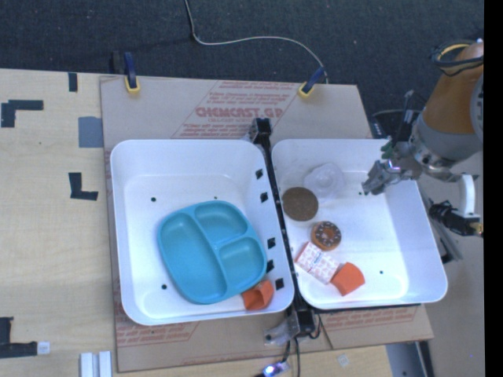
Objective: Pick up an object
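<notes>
The right bin (409, 242) holds a clear plastic cup (324, 177), a brown round disc (300, 203), a sprinkled donut (325, 235), a red-and-white checkered packet (317, 262) and an orange block (348, 278). My gripper (374, 181) hangs over the bin's upper right part, to the right of the clear cup and apart from it. I see nothing held in it. The left bin (134, 171) holds a blue divided plate (212, 250) and a small orange cup (258, 295) at its lower right corner.
The two bins meet at a dark divider (269, 187). They rest on a cardboard sheet (228, 112) clamped at its far edge. The arm's grey and orange wrist (452, 108) stands over the right bin's right rim.
</notes>
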### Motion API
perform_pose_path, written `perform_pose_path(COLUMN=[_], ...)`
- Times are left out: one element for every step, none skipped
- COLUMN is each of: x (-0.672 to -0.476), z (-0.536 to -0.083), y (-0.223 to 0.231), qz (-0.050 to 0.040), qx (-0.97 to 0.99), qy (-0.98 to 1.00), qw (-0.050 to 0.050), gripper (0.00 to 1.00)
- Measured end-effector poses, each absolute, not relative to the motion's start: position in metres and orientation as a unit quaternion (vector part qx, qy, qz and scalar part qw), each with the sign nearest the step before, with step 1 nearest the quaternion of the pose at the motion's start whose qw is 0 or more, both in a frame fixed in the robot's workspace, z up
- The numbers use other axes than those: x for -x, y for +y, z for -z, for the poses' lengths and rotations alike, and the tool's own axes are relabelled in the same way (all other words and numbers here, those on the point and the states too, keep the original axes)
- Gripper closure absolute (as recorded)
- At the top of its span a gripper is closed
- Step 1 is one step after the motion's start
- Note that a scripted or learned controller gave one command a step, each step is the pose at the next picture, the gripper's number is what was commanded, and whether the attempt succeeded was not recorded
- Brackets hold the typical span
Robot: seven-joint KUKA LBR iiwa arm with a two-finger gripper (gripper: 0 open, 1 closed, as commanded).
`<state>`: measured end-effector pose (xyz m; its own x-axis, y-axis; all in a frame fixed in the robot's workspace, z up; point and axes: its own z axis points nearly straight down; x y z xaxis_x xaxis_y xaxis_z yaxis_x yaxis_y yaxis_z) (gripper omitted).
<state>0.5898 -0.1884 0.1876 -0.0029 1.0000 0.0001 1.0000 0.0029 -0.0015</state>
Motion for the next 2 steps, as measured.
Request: perform_pose_path(x=[-0.592,-0.593], z=[-0.234,-0.233], y=[-0.188,-0.129], qz=[-0.0007,-0.0015], qx=[0.706,0.704], qy=[-0.708,-0.71], qw=[0.001,0.003], gripper=[1.0,1.0])
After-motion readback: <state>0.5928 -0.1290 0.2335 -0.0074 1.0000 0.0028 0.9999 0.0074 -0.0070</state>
